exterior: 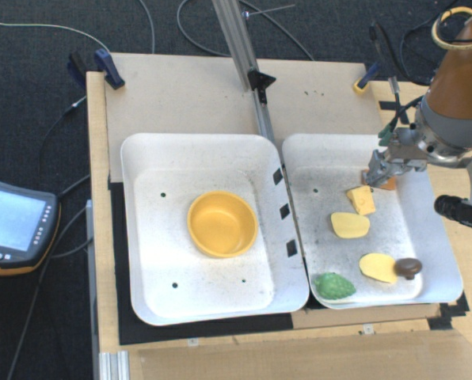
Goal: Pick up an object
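Two white bins sit side by side on the bench, and in the right bin the gripper hovers just above and behind a yellow wedge, its grip impossible to make out from here

Handheld pendant w/ lit screen sat at left edge of frame. Blue clamp upper left on bench corner, another upper right. Metal rail ran from top centre down btwn bins. Grey cables looped on dark carpet along top.
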Motion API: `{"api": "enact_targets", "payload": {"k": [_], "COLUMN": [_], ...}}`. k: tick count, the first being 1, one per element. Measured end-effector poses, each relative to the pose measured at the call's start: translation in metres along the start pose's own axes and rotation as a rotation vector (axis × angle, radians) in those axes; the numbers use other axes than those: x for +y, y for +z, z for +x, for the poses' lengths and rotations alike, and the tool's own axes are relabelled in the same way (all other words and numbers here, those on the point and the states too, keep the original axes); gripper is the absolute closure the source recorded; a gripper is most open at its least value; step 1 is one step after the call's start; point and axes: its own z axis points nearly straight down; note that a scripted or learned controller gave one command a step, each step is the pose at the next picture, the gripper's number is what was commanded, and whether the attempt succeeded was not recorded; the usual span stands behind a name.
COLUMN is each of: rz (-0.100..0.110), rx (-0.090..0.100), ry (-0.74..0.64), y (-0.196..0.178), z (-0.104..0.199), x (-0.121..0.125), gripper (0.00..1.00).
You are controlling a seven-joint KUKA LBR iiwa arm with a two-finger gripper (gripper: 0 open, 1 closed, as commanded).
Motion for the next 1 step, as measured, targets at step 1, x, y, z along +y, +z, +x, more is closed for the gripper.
{"api": "enact_targets", "payload": {"k": [1], "rz": [0.0], "rx": [0.0], "ry": [0.0], "y": [0.0087], "z": [0.0492], "x": [-0.0212], "gripper": [1.0]}}
